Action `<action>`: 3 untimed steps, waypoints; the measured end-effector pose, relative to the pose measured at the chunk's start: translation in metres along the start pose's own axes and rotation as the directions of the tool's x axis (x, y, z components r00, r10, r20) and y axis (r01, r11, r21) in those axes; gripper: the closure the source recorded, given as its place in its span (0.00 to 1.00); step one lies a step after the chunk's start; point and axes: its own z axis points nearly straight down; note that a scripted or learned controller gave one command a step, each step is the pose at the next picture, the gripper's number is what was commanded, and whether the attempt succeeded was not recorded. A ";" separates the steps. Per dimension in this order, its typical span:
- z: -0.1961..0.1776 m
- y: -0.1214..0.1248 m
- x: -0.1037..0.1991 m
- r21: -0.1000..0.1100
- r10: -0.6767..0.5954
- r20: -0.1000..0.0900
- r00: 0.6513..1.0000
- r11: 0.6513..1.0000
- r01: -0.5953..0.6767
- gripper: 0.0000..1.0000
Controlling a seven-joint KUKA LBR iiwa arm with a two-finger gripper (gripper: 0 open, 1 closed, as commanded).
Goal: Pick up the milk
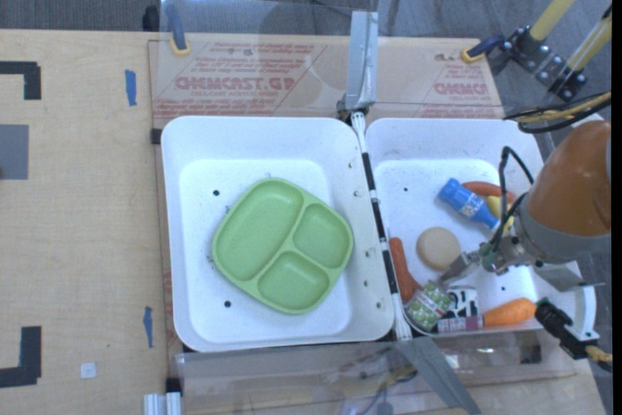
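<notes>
White right bin (408,146): pincer (465,264) over milk (457,304); grip state unclear; cookie (438,248) and carrot (508,312) crowd close.

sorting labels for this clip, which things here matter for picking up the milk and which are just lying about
Part of the job:
- milk carton, near the front edge of the right bin
- gripper, just above the carton

Just lying about:
- green divided plate in the left bin
- blue bottle
- round tan bun
- carrot
- red sausage
</notes>
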 end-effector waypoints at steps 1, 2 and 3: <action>0.000 0.000 0.000 0.000 0.000 0.000 1.000 1.000 0.000 0.00; -0.244 0.007 0.022 0.003 -0.063 -0.003 0.998 0.998 0.063 0.00; -0.118 0.016 0.070 0.006 -0.104 -0.006 0.995 0.995 0.104 0.00</action>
